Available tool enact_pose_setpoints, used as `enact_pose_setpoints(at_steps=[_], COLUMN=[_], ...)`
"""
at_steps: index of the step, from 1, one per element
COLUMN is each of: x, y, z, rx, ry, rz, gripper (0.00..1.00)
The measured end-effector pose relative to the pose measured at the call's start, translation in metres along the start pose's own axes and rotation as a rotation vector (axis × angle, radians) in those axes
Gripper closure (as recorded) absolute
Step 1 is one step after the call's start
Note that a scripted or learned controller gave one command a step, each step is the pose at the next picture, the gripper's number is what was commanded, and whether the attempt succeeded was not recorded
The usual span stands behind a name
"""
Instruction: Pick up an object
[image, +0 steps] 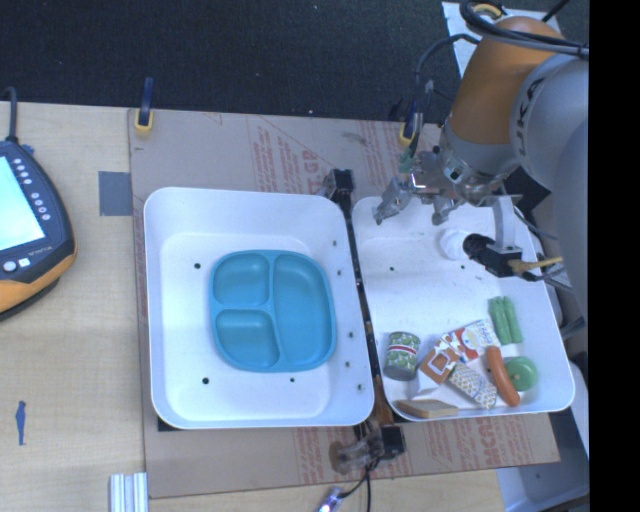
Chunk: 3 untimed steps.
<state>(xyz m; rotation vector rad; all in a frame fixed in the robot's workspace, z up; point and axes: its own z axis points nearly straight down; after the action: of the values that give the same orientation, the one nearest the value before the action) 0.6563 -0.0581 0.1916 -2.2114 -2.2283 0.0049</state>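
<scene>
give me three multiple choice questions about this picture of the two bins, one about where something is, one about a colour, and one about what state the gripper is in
1. Where does the divided plate lie?
A. in the left bin
B. in the right bin
C. on the bare bench

2. What colour is the divided plate?
A. red
B. blue
C. yellow

3. What is the state of the gripper?
A. shut on the small can
B. shut on the carrot
C. open, holding nothing

Answers:
1. A, the plate sits in the middle of the left bin, apart from its walls.
2. B, the whole plate is light blue against the white bin.
3. C, the two fingers stand apart over the far end of the right bin with nothing between them; the can and the carrot lie at the near end.
</scene>
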Motion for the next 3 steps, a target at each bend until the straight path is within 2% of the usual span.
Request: enact_pose_setpoints(at_steps=[1, 2, 3], x=[-0.003, -0.047, -0.098], y=[0.0, -0.019, -0.065], z=[-0.045, -0.1, -0.025], rx=[-0.002, -0.003, 0.001], ry=[0.001, 0.0, -0.001], rz=[0.004, 0.005, 0.004], gripper=[0.0, 0.0, 0.0])
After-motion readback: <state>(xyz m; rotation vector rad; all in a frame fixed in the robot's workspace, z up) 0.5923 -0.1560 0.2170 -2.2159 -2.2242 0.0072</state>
